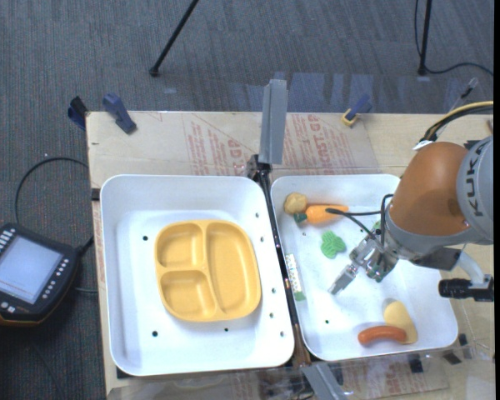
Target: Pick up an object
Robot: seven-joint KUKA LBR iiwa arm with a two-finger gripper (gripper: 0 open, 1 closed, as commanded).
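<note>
You're looking down at a plywood table [192, 144] on grey carpet, carrying two white bins. The left bin [125, 223] holds one smooth yellow tray [207, 270] with three compartments. The right bin [433, 327] holds five pieces: one knobbly tan potato [295, 202], one tapered orange carrot [323, 214], one crinkled green leaf [332, 243], one reddish sausage [382, 335], one pale yellow wedge [398, 317]. The fingers [343, 282] hang over bare bin floor below the leaf, holding nothing you can see; how far open, you cannot tell.
</note>
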